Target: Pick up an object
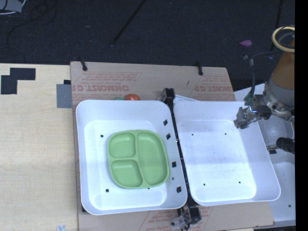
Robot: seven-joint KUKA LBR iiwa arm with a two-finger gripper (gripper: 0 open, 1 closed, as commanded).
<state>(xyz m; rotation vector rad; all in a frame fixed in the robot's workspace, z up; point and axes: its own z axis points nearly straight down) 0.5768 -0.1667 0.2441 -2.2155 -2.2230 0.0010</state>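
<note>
Well to the right of the view, the jaws are seen as a small metallic cluster hung over the far right corner of the right bin [216, 153], just inside its rim. Whether they are spread or pressed together cannot be told, since the parts are too small and cluttered to be separated. They are carried by the arm [281, 88], whose grey wrist and orange band are seen at the right edge, with a thin dark cable looped above it.

The task's thing, a green plate [138, 159] divided into three compartments, is laid flat in the left bin [91, 129], near the middle of its floor and well apart from the jaws. The two bins are set side by side and are joined along their shared edge by a dark strip with black clips [177, 143].

Both bins are rested on a sheet of cardboard [144, 83] printed in red. A small red object [132, 97] is lodged just behind the far rim of the left bin, partly hidden by it. To the left, the pale wooden bench [33, 153] is marked with black shapes [19, 78] and a grey square [63, 95].
</note>
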